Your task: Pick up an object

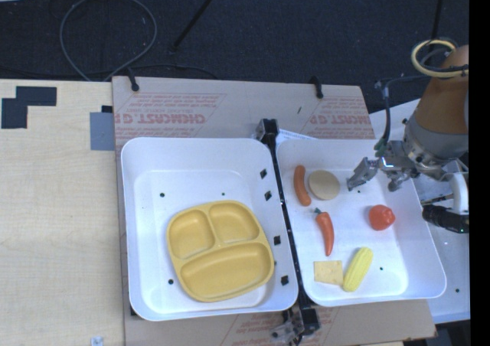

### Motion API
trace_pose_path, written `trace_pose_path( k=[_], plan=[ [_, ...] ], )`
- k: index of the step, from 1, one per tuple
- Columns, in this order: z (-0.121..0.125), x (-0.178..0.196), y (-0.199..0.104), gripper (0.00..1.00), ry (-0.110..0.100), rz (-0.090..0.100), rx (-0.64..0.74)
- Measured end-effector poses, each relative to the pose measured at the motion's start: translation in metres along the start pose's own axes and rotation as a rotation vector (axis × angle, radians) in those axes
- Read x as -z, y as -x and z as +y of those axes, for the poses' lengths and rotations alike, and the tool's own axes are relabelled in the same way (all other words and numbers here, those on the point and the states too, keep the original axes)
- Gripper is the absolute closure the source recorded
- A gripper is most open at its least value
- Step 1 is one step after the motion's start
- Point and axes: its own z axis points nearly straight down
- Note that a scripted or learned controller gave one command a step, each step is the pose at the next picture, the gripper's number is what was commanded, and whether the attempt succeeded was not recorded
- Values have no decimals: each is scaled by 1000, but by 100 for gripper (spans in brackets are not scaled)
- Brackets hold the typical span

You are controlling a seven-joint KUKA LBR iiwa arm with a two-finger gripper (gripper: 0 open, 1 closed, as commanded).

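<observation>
The right bin [429,260] holds several toy foods: an orange sausage [302,184], a round tan bun [324,184], a red chili pepper [326,231], a red tomato [381,217], a yellow corn cob [357,269] and a square of cheese [328,272]. My gripper [379,177] hangs over the bin's far right part, to the right of the bun and above the tomato. It is open, with nothing between its fingers.
A yellow divided tray [220,249] lies in the left bin [145,184]. A black divider [277,207] runs between the two bins. The arm's orange band [442,103] rises at the right edge, with cables beside it.
</observation>
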Motion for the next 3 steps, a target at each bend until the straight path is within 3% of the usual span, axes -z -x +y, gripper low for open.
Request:
trace_pose_path(
  k=[1,3],
  plan=[
    [3,9,0,0,15,-3,2],
    [2,-99,-4,0,11,-2,1]
  ],
)
